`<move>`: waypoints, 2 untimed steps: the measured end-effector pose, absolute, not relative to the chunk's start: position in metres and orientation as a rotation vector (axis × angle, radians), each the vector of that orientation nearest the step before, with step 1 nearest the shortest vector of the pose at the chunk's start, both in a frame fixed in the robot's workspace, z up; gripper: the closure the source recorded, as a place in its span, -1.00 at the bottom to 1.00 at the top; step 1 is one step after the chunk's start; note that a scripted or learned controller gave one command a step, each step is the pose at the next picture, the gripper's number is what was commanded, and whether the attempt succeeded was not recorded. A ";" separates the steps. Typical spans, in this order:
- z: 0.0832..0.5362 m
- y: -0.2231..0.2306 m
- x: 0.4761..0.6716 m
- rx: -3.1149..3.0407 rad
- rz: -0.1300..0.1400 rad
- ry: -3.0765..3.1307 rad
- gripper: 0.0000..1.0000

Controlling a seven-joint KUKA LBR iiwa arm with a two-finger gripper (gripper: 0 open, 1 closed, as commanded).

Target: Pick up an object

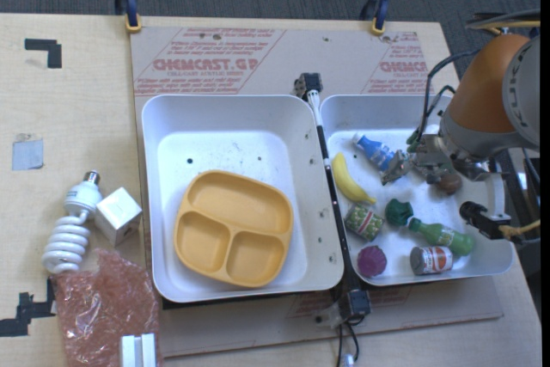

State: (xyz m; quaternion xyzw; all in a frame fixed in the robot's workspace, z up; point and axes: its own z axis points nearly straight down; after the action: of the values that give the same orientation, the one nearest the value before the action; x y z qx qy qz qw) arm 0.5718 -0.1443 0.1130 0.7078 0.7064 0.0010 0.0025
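Desk (pixel 77 99): pale wood surface, with a brown printed board under two white bins set side by side.

Left bin (pixel 163 185): holds one thing, a yellow-orange divided tray (pixel 232 228) with three compartments, lying flat toward the near half of the bin, slightly turned.

Right bin (pixel 344 112): crowded. A yellow banana (pixel 349 180) lies close to the left wall, running diagonally. Beyond it, a blue-and-white packet (pixel 375 150). Below the banana, a round green-patterned object (pixel 364 222), and nearer still a magenta ball-like object (pixel 372 260). A dark green lump (pixel 398 211) sits mid-bin, touching or just beside the neck end of a green bottle (pixel 440 235) that lies on its side pointing toward the right wall. A small can with red-and-white label (pixel 431 259) lies on its side at the near edge, just below the bottle.

Arm (pixel 490 94): grey with an orange band, reaching in from the right over the far right part of the right bin.

End effector (pixel 423 161): low over the bin, just right of the blue-and-white packet. Cannot tell whether it is apart or together, or clamped on anything; the metal parts are too cluttered. A brownish object (pixel 447 181) sits just beside it.

Left of the bins, on the desk: crumpled reddish plastic wrap (pixel 103 305), a white spiral light bulb (pixel 70 229), a small white cube (pixel 119 212).
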 end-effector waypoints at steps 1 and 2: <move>0.093 -0.101 0.535 2.221 0.003 2.219 -1.00; 0.104 -0.102 0.536 2.220 0.007 2.216 1.00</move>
State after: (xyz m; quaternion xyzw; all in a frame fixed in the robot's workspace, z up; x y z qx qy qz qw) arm 0.5365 -0.1017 0.1040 0.7077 0.7065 0.0023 0.0024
